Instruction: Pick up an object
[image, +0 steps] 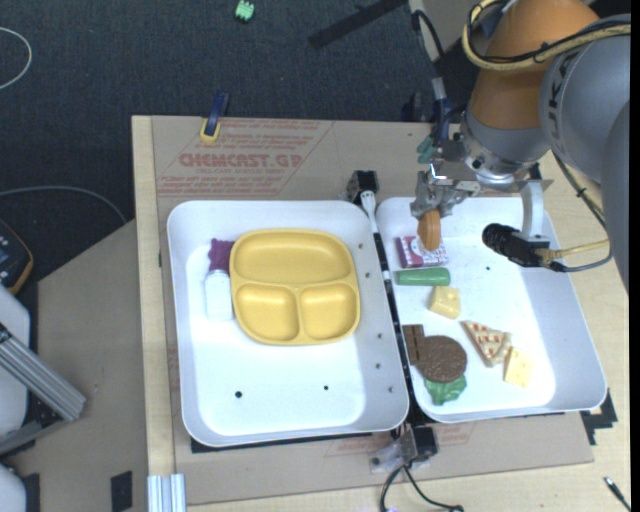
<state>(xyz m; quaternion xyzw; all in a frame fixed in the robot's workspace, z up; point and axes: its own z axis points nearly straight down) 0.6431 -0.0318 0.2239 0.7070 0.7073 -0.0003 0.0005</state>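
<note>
My gripper (432, 208) hangs over the back left corner of the right bin (560, 330). Its fingers are closed on the top of a small orange-brown sausage-shaped piece (430, 233), which hangs upright just above the bin floor. Just below that piece lie a pink and white packet (406, 250) and a green stick (422, 276). Further forward sit a yellow cheese wedge (446, 301), a pizza slice (487, 342), a second cheese piece (517, 368), a chocolate bar (413, 343) and a brown patty (441, 358) on a green leaf (445, 390).
The left bin (280, 400) holds a yellow divided tray (295, 284), with a purple item (220, 253) and a white bottle (217, 296) beside its left edge. A black part on a cable (510, 243) sticks out right of the gripper. The right half of the right bin is bare.
</note>
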